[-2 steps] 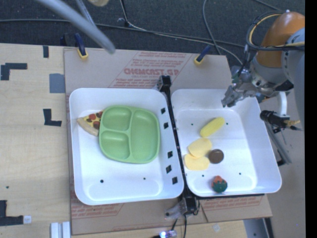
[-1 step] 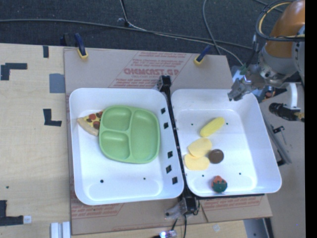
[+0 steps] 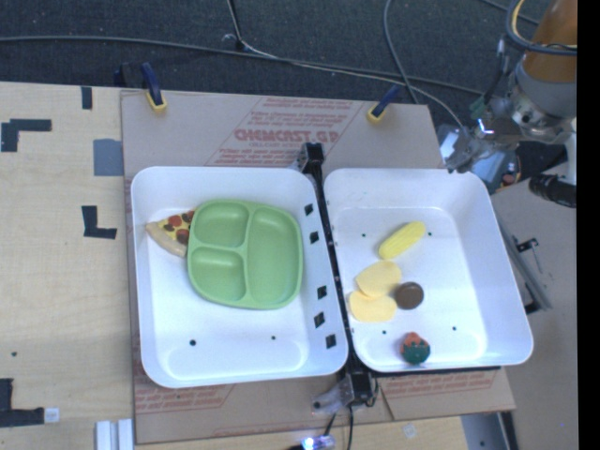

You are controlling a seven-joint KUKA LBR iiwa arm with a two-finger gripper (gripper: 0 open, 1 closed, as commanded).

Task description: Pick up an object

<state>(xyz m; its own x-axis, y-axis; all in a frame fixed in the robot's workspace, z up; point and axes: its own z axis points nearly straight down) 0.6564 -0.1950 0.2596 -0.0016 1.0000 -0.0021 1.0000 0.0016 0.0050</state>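
I note a small red-green fruit (image 3: pixel 415 349) nearest, in the right bin (image 3: pixel 487 251), with brown disc (image 3: pixel 408 295), yellow slices (image 3: pixel 375 292), corn (image 3: pixel 402 239). Left bin (image 3: pixel 150 279): green plate (image 3: pixel 246 253), pizza slice (image 3: pixel 170 232). Gripper (image 3: pixel 472 148) beyond right bin's far corner; grip state, cannot tell.

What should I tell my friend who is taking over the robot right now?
Gripper: up beyond the right bin's far right corner, outside the bin, holding nothing that I can see.
Right bin: yellow corn, two pale yellow slices, a brown round piece, and a small red and green item.
Left bin: green divided plate with a pizza slice tucked at its left edge.
Done: nothing picked yet.
Left: reach in and pick up one object.
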